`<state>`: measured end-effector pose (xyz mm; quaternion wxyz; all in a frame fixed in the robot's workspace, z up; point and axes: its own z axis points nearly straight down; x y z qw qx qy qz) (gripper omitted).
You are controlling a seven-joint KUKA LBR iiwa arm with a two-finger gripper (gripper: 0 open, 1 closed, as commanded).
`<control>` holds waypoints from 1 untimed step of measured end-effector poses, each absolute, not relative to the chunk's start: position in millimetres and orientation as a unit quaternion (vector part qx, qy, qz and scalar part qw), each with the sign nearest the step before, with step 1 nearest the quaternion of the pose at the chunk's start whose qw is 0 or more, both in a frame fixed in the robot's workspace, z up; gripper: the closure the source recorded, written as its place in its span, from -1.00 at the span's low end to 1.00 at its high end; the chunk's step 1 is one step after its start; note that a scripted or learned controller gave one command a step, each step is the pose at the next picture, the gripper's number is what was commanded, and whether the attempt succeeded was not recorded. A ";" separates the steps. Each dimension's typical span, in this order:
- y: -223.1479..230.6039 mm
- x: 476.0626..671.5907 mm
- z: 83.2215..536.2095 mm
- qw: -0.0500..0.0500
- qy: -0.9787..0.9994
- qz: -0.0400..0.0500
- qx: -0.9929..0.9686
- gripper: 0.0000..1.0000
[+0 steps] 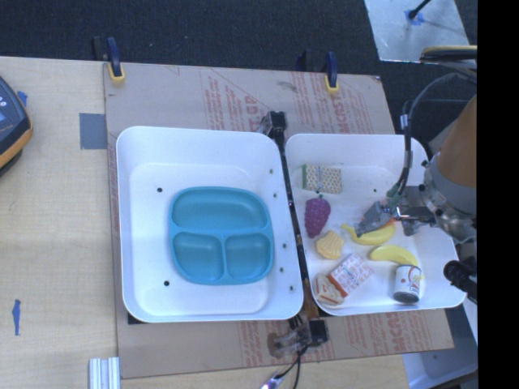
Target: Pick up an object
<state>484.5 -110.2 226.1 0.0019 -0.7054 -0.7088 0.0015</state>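
The right bin (365, 148) holds several small items. A green-and-white checkered packet (323, 178) lies near its far left corner, with purple grapes (317, 215) just below it. Further forward are a pale orange piece (329, 244), a red-and-white packet (352, 274) and a toast-like piece (326, 290). A yellow banana (369, 236) lies mid-bin, and a second yellow banana (394, 254) sits to its right. A small can (407, 283) stands near the front right. My gripper (379, 215) hangs directly over the upper end of the first banana, low in the bin.
The left bin (138, 217) holds a blue divided plate (220, 235). The arm (454, 168) enters from the right over the right bin's edge. A dark clamp (276, 123) sits between the bins at the back. A yellow-edged device (10, 120) lies at the far left.
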 end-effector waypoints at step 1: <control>-91.8 488.5 131.3 0.002 -0.709 0.002 -0.705 -1.00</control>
